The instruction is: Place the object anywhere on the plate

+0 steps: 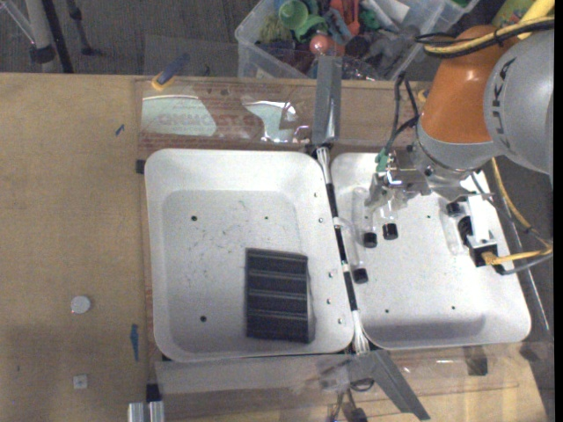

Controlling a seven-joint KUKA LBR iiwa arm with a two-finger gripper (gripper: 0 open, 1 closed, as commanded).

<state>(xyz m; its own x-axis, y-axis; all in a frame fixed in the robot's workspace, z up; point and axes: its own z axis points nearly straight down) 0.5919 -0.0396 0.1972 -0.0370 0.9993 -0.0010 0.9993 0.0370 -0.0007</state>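
We see the grey arm with its orange band [466, 104] reaching over the right shallow white bin [440, 323]. The dark ribbed rectangular plate [279, 294] lies in the left white bin [176, 236], bare on top. Our two-finger gripper [380, 233] hangs narrowly parted, nothing between its tips. We cannot make out the object, so placing looks wholly ahead.

Wooden bench [70, 192] bears two white bins [167, 236] (side by side).

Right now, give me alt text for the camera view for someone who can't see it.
The gripper hangs open over the right bin, holding nothing. A dark ridged plate lies in the left bin; a clear tub of toys sits behind.
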